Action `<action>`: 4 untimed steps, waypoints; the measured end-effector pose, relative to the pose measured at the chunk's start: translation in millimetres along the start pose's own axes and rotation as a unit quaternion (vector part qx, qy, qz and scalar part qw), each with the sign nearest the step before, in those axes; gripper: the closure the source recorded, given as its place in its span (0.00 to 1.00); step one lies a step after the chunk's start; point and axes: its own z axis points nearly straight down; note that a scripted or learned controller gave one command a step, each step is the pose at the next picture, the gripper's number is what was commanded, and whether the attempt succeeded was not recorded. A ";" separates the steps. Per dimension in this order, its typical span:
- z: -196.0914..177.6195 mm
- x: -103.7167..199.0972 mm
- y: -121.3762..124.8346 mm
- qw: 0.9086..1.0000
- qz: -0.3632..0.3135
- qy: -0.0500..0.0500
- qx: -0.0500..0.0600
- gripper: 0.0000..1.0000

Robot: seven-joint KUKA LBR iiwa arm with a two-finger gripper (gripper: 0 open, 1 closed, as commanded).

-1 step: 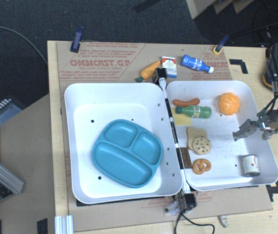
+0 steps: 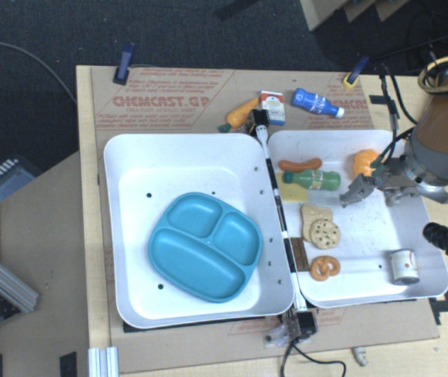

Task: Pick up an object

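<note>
2 white bins sit side by side on a bench. A blue divided plate (image 2: 204, 246) lies in the left bin (image 2: 130, 171). Along the right bin's (image 2: 365, 289) left side lie a sausage (image 2: 299, 165), green bottle (image 2: 312, 181), cookie (image 2: 321, 232) and pretzel (image 2: 324, 268). The gripper (image 2: 359, 191) hovers with fingers apart, holding nothing, near an orange fruit (image 2: 364, 162). A metal can (image 2: 402, 266) lies at lower right.

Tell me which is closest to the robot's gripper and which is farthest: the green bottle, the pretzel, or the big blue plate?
Measured from the gripper in the camera view:
1. The green bottle, just to the gripper's left in the right bin.
2. The pretzel, lower down near that bin's front edge.
3. The blue plate, far off in the left bin.
</note>
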 end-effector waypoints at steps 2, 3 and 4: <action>90.7 52.9 3.0 1.000 0.001 -0.001 -0.003 0.00; 91.1 51.6 -30.5 1.000 0.001 0.000 -0.003 0.00; 91.0 55.2 -52.6 1.000 0.001 0.000 -0.003 0.00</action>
